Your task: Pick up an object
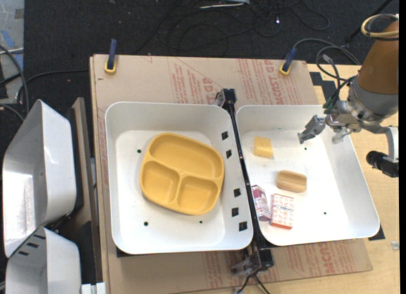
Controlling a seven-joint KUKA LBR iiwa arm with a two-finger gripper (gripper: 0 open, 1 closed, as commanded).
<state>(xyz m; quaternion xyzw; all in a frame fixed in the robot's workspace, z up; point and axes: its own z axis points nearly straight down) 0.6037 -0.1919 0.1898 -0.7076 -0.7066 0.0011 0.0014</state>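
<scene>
The gripper hovers over the right bin's upper part, fingers apart and holding nothing. Below it lie a pale yellow block, a tan bun-shaped piece, a small red-and-white box and a pinkish packet. A yellow divided tray sits in the left bin.

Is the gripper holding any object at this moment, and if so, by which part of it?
Nothing is held. The gripper hangs over the right bin, apart from the yellow block, the tan bun-shaped piece and the small packets.
</scene>
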